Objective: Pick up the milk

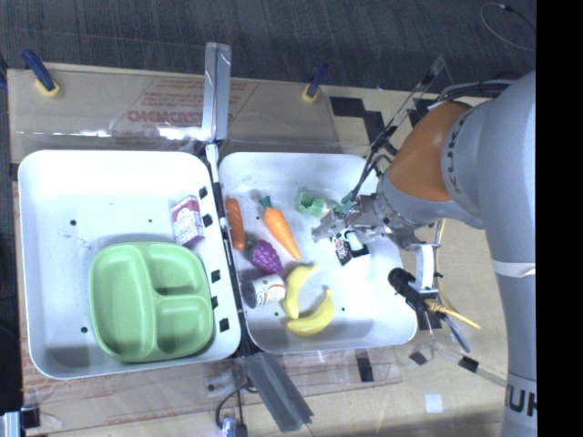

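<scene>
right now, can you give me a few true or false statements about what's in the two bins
1. The green tray lies in the left bin. True.
2. The milk lies in the right bin. False: it is in the left bin, above the tray.
3. The banana is in the right bin. True.
4. The carrot rests on the tray. False: it is in the right bin.
5. The pincer is over the right bin. True.

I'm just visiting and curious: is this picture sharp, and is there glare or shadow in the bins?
Camera view: soft overall, so the small carton has no readable print; the right bin looks washed out by bright light; the green tray casts a faint shadow on the left bin.
</scene>
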Robot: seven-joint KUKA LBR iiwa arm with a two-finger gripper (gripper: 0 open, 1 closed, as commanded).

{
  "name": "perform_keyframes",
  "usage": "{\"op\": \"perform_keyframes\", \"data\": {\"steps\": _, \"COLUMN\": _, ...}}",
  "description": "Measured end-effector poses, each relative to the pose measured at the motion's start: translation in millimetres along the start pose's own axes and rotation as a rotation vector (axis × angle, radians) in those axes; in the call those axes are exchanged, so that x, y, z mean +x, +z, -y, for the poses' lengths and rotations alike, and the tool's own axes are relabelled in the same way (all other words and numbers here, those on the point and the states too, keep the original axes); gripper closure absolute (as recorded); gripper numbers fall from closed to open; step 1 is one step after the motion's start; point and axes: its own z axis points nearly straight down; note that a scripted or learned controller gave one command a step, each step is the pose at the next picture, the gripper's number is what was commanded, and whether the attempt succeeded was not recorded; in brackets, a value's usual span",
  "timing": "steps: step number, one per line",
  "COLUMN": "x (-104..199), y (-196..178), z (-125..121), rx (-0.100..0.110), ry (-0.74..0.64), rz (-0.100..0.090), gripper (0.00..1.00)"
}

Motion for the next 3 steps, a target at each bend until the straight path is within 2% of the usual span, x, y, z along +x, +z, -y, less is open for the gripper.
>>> {"op": "perform_keyframes", "data": {"steps": 1, "x": -1.1, "y": -10.2, "z": -0.6, "rx": 0.001, "ry": -0.002, "rz": 0.002, "gripper": 1.0}}
{"op": "perform_keyframes", "data": {"steps": 2, "x": -1.1, "y": -10.2, "z": -0.5, "rx": 0.001, "ry": -0.003, "rz": 0.002, "gripper": 0.0}}
{"op": "perform_keyframes", "data": {"steps": 3, "x": -0.6, "y": -19.7, "z": -1.2, "rx": 0.003, "ry": -0.006, "rz": 0.002, "gripper": 1.0}}
